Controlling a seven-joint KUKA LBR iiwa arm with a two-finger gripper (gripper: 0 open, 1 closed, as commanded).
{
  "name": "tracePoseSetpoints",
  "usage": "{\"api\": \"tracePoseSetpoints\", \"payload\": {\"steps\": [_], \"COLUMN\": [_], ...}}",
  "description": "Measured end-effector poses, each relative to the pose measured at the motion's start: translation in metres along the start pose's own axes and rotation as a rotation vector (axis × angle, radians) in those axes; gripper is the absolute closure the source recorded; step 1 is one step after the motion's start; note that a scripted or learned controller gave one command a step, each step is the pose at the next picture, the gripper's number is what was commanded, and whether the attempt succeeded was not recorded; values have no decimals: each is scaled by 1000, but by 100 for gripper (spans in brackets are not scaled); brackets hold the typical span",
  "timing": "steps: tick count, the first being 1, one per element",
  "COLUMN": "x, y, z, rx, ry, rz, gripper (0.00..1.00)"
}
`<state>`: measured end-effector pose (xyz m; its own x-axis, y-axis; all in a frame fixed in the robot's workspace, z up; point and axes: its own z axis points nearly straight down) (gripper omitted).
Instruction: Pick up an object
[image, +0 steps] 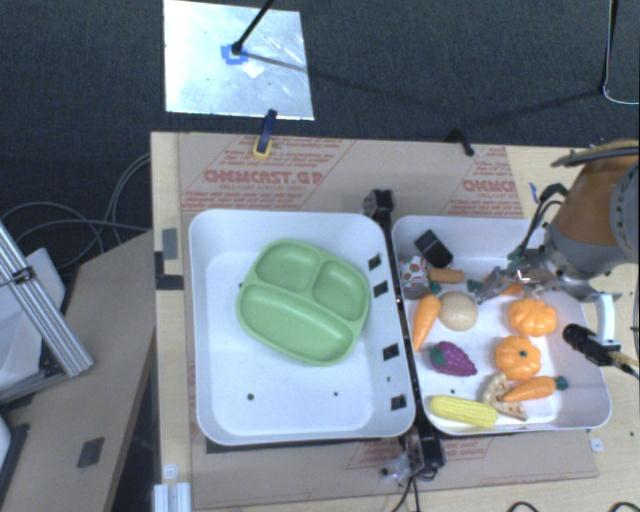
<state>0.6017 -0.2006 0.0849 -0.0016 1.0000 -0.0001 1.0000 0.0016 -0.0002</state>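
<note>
grey end effector (497, 284) blurred among toy food

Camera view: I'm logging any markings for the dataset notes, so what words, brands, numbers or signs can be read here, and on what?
"CHEMCAST GP": red print on the brown board behind the left bin.
The same red print repeats on the board behind the right bin, near, but is too blurred to read surely.
Small can in the right bin: label too small to read.

The arm (598, 225) is grey with an orange band, ending in a slim metallic gripper (490, 287).
</note>
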Motion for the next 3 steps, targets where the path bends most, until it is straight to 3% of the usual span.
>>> {"api": "tracePoseSetpoints", "payload": {"steps": [1, 3], "x": [0, 11], "y": [2, 1], "z": [-13, -120], "rx": [-5, -6], "ry": [-2, -1], "rz": [-1, -4], "gripper": [100, 100]}}
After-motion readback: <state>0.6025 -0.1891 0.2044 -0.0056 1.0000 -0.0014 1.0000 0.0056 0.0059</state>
